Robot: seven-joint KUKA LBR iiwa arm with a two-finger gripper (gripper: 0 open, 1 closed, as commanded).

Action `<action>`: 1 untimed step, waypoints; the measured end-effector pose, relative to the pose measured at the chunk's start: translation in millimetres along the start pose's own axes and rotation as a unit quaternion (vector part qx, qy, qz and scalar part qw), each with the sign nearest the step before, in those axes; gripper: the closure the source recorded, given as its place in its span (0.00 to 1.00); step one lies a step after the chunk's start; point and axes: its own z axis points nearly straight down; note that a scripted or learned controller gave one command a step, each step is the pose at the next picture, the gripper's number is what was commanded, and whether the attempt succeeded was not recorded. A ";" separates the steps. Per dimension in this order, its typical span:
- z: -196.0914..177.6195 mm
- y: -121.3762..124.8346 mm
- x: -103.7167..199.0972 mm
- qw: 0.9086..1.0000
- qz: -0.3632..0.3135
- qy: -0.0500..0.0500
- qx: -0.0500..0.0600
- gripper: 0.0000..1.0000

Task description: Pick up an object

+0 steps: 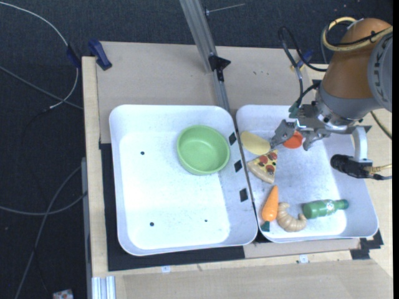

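From the camera above, the grey arm (358, 67) with its orange band reaches in from the right and holds the pincer (293, 136) low over the back part of the right bin (358, 220). Its two dark fingers (282, 132) are spread apart, and a small orange-red object (294, 141) sits between them; the view is too coarse here to tell for sure whether the fingers press on it, or what the object is.

Just left of the pincer lies a pale yellow piece (254, 142), perhaps a toy banana or lemon. Below and left of the pincer, near it, is a toy pizza slice (264, 166). Further toward the front edge of the same bin lie a toy carrot (270, 205), a tan croissant-shaped piece (291, 218) touching the carrot's lower end, and a green bottle (323, 208) on its side, just right of the croissant piece.

Well to the left of the pincer, in the left bin (134, 229), a green bowl (202, 149) stands upright near the back right corner. Both bins rest side by side on the light wooden surface (156, 73).
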 end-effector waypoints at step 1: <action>56.0 8.8 -3.2 1.000 0.000 0.000 0.000 0.00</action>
